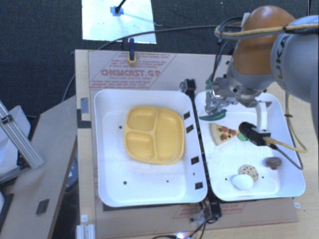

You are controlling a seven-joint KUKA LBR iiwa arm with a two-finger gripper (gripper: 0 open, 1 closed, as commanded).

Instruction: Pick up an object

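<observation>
Left bin: holds a yellow divided plate, lying flat, well apart from the arm.

Right bin: toy pizza slice near the centre divider; cookie and white egg touching at the front; small brown piece toward the right wall; a green piece at the back left.

Gripper sits low over the back left of the right bin, directly above the green piece. Finger spread can't be made out from here; cannot tell whether anything is clamped.

Judgement: approach made, grasp unconfirmed, lift not yet done. Likely target is the green piece.
</observation>
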